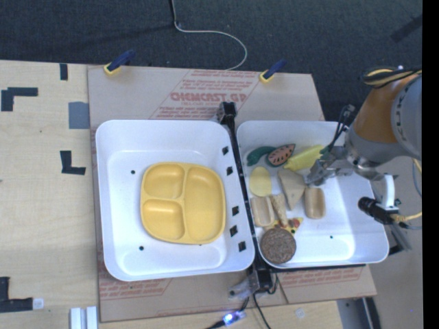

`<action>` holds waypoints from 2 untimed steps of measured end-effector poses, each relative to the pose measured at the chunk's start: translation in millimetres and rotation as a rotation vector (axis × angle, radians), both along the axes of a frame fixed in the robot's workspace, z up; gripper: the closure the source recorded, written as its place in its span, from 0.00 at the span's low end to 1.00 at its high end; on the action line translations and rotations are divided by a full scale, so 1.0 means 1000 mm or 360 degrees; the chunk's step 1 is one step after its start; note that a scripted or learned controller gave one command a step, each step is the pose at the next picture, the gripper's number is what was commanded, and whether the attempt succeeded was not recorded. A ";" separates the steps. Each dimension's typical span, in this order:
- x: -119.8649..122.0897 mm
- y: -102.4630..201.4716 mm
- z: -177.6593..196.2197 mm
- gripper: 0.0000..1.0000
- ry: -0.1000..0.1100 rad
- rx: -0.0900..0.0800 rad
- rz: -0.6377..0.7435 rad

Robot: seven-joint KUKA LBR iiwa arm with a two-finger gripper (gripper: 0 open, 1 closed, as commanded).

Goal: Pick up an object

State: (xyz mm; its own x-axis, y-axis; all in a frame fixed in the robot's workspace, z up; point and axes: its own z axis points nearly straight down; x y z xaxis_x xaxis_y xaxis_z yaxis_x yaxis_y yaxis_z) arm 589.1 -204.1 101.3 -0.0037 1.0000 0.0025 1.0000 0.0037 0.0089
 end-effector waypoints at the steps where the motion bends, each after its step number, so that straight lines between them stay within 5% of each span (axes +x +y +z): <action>1: 0.003 0.000 0.064 1.00 0.0007 -0.0007 -0.0003; 2: 0.004 0.000 0.117 1.00 0.0008 -0.0006 -0.0003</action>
